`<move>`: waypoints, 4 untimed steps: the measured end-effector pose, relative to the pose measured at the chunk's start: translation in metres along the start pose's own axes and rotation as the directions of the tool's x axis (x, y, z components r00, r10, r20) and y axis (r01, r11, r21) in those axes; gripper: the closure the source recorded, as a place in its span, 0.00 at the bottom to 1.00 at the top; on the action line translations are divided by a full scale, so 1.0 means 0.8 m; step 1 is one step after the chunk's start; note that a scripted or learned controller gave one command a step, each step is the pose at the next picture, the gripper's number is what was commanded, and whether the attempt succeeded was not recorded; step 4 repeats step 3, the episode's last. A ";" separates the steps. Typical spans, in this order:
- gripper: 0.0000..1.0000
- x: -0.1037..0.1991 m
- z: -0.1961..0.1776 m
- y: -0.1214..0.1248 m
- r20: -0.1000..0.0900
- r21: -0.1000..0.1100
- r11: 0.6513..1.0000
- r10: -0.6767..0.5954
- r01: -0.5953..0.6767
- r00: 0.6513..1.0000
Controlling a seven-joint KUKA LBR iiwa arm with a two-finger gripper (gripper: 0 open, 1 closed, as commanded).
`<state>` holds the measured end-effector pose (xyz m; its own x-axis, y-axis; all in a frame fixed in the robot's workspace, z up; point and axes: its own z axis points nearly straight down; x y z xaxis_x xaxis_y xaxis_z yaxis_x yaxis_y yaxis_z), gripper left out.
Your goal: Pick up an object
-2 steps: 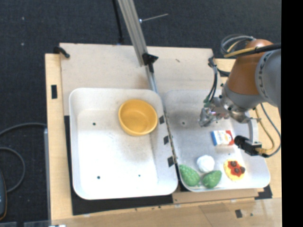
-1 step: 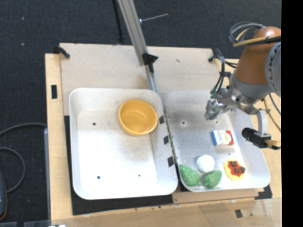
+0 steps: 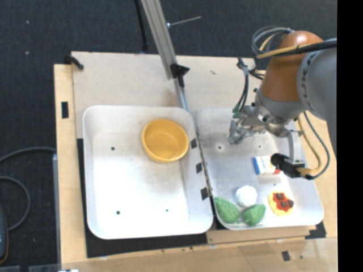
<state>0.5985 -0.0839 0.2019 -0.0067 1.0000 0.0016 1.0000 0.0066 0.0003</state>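
My gripper (image 3: 236, 136) hangs over the upper part of the right bin (image 3: 227, 163), its tips above bare bin floor. Nothing shows between them. Below it in the same bin lie a small blue and white box (image 3: 261, 164), a white ball (image 3: 246, 195), two green bumpy pieces (image 3: 228, 211) (image 3: 253, 214) and a yellow toy with red and black marks (image 3: 281, 203). In the left bin (image 3: 113, 208) sits a yellow bowl (image 3: 165, 140), upright, near the top right corner.
A slanted metal rail (image 3: 161, 38) runs from the top of the view down to the gap between the bins. The bench (image 3: 113, 78) shows bare board behind the bins. Dark floor surrounds the bench.
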 end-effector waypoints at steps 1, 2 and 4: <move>1.00 0.062 -0.022 0.004 0.000 -0.004 1.000 -0.002 0.002 1.000; 1.00 0.131 -0.017 0.010 0.001 -0.001 1.000 0.004 -0.004 1.000; 1.00 0.203 -0.021 0.002 0.000 -0.002 1.000 -0.002 0.002 1.000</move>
